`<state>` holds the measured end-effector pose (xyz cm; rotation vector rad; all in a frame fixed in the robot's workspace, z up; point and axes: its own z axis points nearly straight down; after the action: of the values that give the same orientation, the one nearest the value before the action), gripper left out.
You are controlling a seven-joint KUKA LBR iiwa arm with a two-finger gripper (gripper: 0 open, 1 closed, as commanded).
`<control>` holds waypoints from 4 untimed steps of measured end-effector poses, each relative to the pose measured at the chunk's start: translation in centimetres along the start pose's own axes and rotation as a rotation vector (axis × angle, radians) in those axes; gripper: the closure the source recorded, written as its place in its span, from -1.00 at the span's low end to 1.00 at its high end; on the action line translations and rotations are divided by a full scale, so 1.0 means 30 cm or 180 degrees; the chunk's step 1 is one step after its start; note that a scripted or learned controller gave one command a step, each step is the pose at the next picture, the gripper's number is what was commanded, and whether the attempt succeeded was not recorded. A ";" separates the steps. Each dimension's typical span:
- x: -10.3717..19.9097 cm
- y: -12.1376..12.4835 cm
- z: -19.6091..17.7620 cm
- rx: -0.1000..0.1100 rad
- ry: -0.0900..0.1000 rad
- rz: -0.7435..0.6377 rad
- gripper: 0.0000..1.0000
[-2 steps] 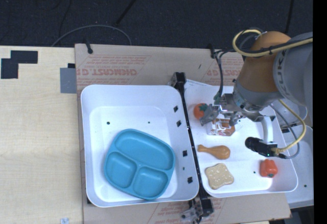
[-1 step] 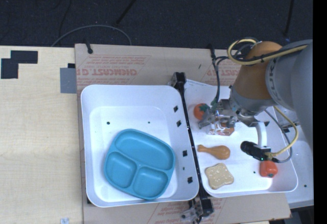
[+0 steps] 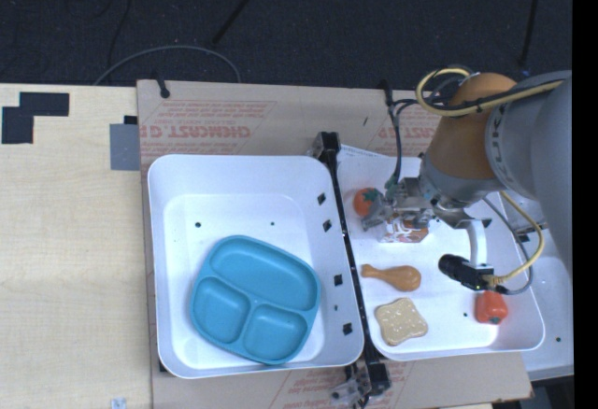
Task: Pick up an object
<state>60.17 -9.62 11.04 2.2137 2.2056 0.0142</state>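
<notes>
- A slice of toast (image 3: 402, 321) lies nearest the camera, flat on the floor of the right bin (image 3: 537, 334) close to its near wall.
- The likeliest thing to pick up, a small red-and-white packet (image 3: 405, 231), sits in the far half of that same bin, left of its middle.
- The gripper (image 3: 404, 211) hangs right over the packet's far edge. Whether it is spread or closed on anything cannot be told from this angle, nor whether it touches the packet.
- Just left of the gripper, by the dividing wall, is 1 orange-red round fruit (image 3: 365, 202) with a green top.
- A tan drumstick (image 3: 393, 276) lies between the packet and the toast, apart from both.
- A red-orange lump (image 3: 491, 307) rests near the bin's right wall.
- The left bin (image 3: 155, 211) holds 1 blue plate (image 3: 254, 298) with 3 compartments, in its near half.
- Both bins stand on a sheet of cardboard (image 3: 243, 118).
</notes>
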 end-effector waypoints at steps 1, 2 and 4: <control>-0.003 0.006 -0.041 -0.0019 -0.0001 0.0012 1.00; 0.021 0.005 -0.232 0.0062 0.0019 -0.0015 1.00; 0.013 0.020 -0.571 0.0057 0.0017 -0.0015 1.00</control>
<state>60.46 -9.12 28.17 2.2202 2.2223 0.0002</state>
